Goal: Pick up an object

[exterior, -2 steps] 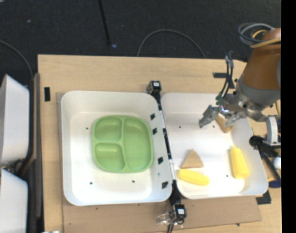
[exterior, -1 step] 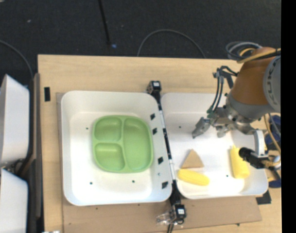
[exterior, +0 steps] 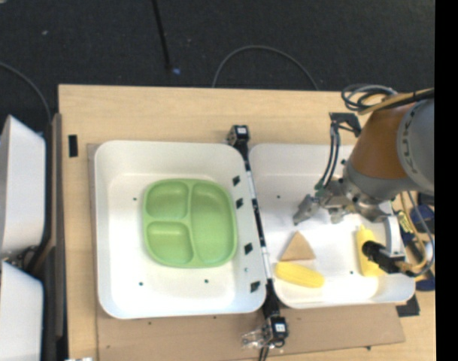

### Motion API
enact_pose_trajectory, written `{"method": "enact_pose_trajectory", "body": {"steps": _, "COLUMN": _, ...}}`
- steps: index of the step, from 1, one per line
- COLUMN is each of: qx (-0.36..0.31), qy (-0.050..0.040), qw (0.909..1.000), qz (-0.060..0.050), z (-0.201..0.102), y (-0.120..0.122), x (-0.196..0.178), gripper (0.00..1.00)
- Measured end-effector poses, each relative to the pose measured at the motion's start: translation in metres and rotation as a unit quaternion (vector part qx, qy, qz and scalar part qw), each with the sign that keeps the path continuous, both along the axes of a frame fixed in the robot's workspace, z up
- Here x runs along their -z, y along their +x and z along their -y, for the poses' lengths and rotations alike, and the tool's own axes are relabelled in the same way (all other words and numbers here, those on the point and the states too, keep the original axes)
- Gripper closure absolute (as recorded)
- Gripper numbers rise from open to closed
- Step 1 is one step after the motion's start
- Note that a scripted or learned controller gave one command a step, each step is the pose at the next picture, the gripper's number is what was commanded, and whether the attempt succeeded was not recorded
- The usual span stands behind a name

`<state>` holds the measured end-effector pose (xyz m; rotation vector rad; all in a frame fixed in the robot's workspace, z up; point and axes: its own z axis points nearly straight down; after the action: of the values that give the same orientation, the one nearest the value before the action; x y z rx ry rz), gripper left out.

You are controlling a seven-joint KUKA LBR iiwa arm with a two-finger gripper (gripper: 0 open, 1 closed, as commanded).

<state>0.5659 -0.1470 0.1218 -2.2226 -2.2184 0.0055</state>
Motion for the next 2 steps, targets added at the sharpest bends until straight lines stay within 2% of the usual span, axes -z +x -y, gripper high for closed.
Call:
{"method": "enact_pose_trajectory", "body": {"steps": 1, "qx": 0.002, "qy": 0.0002, "qw": 1.0000, "qz": 0.004, "z": 0.000, "y": 0.002, "x": -0.014, "gripper": 1.00}}
{"method": "enact_pose_trajectory", "body": {"steps": 2, "qx": 0.002, "qy": 0.0000, "qw": 1.0000, "qz": 0.005, "z": 0.003, "y": -0.006, "x": -0.072, "gripper": 1.00}}
